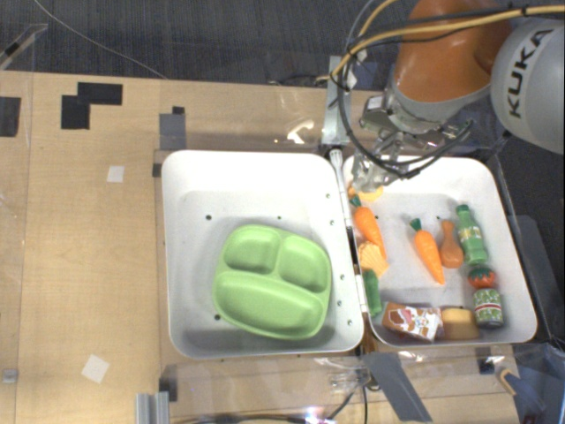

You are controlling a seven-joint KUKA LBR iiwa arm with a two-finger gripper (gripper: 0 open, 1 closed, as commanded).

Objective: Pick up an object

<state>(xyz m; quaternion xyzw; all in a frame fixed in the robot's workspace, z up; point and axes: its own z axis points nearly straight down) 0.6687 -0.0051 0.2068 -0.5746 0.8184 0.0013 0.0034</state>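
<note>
Carrot (368, 226) just below the tool (381, 168)

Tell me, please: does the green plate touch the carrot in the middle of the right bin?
Apart. The camera view shows the green plate in the left bin and the carrot in the right bin, with both bin walls between them.

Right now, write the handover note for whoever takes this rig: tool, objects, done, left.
Tool: low over the far left corner of the right bin; whether it is open or shut cannot be told, and nothing is seen in it.
Right bin: two toy carrots, a green bottle, a small red-capped bottle, a green vegetable, a brown carton.
Left bin: a green divided plate.
Done: no pick seen.
Left: grasp and lift one object.
</note>
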